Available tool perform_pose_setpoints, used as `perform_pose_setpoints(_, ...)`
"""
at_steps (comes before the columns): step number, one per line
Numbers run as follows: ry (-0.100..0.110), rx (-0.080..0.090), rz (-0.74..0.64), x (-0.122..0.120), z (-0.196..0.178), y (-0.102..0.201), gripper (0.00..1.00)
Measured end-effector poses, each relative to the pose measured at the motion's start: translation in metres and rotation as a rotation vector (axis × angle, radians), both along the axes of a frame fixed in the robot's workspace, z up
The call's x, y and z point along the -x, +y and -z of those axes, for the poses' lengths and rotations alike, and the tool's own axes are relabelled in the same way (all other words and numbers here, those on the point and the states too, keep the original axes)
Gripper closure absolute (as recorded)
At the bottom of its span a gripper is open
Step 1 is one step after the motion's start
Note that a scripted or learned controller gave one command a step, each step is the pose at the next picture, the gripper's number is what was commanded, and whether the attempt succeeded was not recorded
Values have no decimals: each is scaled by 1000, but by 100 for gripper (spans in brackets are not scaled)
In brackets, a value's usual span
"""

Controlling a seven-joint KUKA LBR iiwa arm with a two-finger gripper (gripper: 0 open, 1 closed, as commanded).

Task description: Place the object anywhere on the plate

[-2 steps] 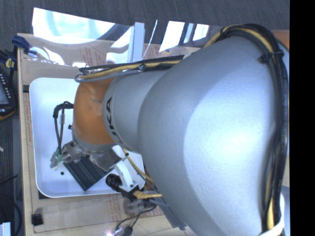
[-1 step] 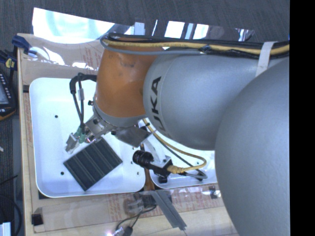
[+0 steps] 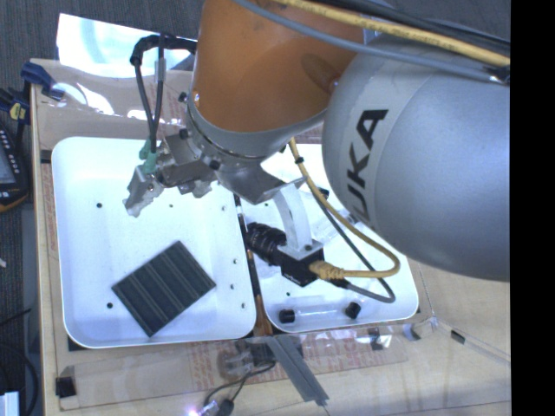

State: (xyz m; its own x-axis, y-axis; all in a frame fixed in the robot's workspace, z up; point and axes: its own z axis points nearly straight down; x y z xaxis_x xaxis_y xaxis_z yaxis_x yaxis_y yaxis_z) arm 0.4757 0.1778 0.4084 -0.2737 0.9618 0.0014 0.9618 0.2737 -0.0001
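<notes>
- Pale wooden bench (image 3: 468,319) carrying two shallow white plastic bins side by side.
- Grey metal pincer (image 3: 137,196) hangs over the far half of the left bin (image 3: 78,232). I cannot tell from here whether it is open or closed.
- Dark grey ribbed rectangular plate (image 3: 165,286) lies flat on that bin's floor, nearer the camera than the pincer, clearly apart from it and turned diagonally.
- Right bin (image 3: 408,303) sits to the pincer's right, mostly covered by the grey and orange arm (image 3: 347,102).

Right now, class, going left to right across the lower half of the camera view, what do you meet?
Left white bin's outer wall → dark ridged plate → right white bin → bare wooden bench.
</notes>
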Motion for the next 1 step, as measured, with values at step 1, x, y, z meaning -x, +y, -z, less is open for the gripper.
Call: perform_pose_setpoints(1,5,1,-390,-4,134,34,100)
